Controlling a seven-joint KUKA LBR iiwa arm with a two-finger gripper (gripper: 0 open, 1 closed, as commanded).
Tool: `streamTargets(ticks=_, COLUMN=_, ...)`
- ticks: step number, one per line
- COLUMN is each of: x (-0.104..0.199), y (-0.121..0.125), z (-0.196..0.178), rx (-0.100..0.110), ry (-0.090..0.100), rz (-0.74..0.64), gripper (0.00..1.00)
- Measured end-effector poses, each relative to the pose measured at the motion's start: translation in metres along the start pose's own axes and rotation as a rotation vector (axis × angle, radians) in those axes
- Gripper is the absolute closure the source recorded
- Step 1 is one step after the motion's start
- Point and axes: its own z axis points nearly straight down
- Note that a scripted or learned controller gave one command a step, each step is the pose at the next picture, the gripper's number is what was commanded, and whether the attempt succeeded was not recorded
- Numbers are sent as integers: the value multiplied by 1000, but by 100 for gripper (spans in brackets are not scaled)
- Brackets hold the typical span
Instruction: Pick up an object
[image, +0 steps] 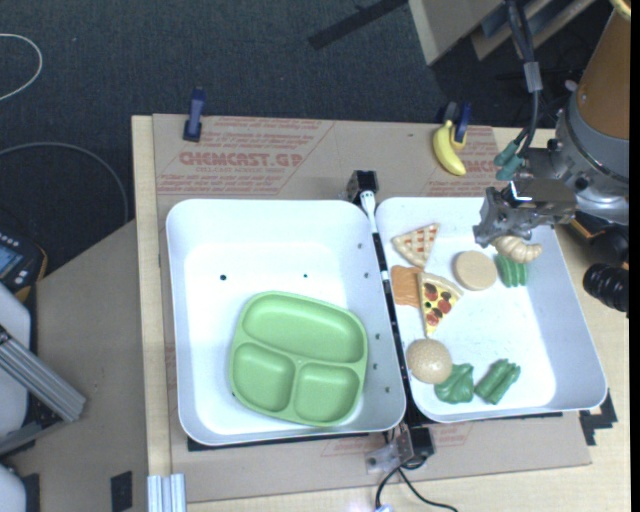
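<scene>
1. Two shallow white bins were seen side by side on the table (150, 300): the left bin (200, 250) and the right bin (570, 330).
2. A green divided plate (298, 357) was found lying in the left bin, toward its near side.
3. In the right bin, toy foods were scattered: a waffle wedge (416, 243), a pizza slice (438, 300), an orange slab (404, 285) just beside it, a round bun (474, 270), a tan ball (428, 359), and green vegetable pieces (480, 382) near the front edge.
4. The pincer (508, 232) was positioned low over the far right part of the right bin, at a croissant-like piece (518, 247) and a green pod (512, 270).
5. Whether the pincer was spread or pressed together could not be told, as its tips were possibly hidden by its own dark body.
6. A toy banana (449, 150) was lying on the table beyond the right bin.
</scene>
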Motion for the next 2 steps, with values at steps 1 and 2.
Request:
streamTargets(ticks=1, x=88, y=1, z=-115, rx=-5, ry=6, rz=-15, gripper=100)
streamTargets(ticks=2, x=185, y=-2, z=-108, rx=8, ry=3, rz=-14, gripper=100)
